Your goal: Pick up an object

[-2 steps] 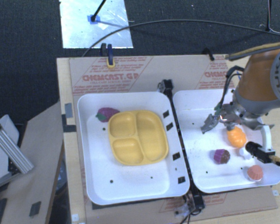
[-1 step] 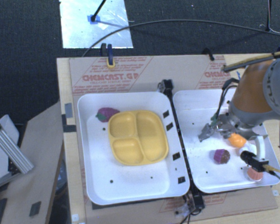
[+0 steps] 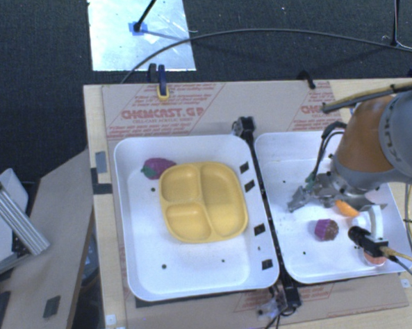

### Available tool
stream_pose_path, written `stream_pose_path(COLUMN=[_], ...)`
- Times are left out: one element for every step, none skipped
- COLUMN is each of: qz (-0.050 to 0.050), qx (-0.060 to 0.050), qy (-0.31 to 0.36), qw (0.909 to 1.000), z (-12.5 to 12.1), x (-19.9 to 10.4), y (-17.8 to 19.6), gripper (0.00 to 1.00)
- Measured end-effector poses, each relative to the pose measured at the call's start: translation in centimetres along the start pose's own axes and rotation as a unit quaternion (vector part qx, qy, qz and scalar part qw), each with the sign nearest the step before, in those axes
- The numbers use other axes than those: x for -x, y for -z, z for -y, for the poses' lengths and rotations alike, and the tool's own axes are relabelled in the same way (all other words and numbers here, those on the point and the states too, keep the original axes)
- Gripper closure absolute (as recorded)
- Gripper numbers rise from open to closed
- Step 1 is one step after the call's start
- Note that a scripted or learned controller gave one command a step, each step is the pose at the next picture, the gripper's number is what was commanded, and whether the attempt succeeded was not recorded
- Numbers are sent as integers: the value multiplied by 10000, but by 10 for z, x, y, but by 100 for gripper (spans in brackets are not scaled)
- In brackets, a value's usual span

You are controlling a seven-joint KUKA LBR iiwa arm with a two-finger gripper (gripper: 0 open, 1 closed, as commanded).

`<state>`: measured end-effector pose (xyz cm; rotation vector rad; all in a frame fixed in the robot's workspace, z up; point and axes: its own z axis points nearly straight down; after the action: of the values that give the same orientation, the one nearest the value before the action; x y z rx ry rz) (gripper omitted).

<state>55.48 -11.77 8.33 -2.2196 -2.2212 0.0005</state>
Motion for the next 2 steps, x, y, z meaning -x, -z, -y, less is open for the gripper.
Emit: stream_pose_path(qz=[5, 9], qx=[19, 36], qy=[-3, 15], qw=[10000, 10000], z=[-1, -6], x=[0, -1], y=[12, 56], gripper=[100, 100])
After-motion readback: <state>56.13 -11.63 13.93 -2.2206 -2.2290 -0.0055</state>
